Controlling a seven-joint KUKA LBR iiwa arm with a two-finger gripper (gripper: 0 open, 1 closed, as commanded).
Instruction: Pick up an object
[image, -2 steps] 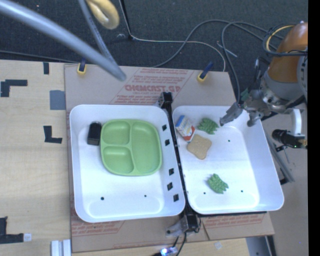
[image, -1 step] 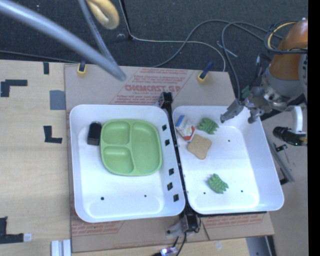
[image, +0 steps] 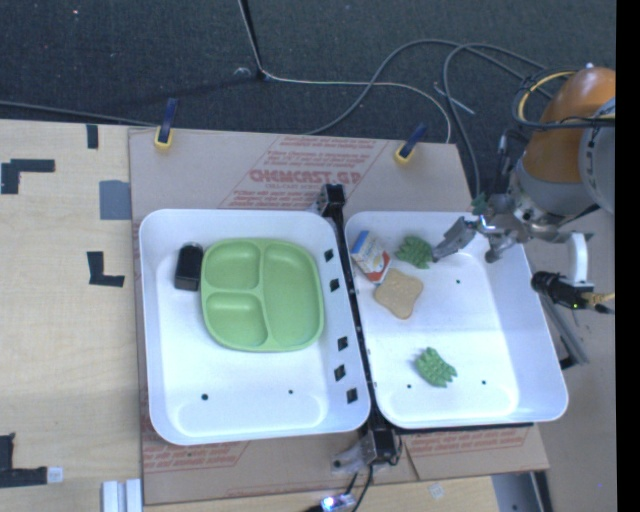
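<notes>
The arm (image: 570, 130), grey with a glossy orange band, leans in from the upper right; its gripper (image: 452, 241) hangs low over the right bin (image: 500, 330), whether spread or closed I cannot tell. Just left lies a bumpy green toy (image: 414, 250). Nearby are a tan bread slice (image: 398, 293), a red-and-white packet (image: 367, 256) and another leafy green piece (image: 435, 367). The left bin (image: 170, 390) holds a smooth green divided plate (image: 262, 295) and a black block (image: 188, 267).

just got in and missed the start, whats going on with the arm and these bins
A grey robot arm reaches in from the right, its gripper low over the right bin, right beside a green leafy toy. Nothing is visibly held yet. That bin also holds a slice of toast, a small red and white packet and a second green toy. The left bin holds a green divided plate with a black block next to it.
</notes>
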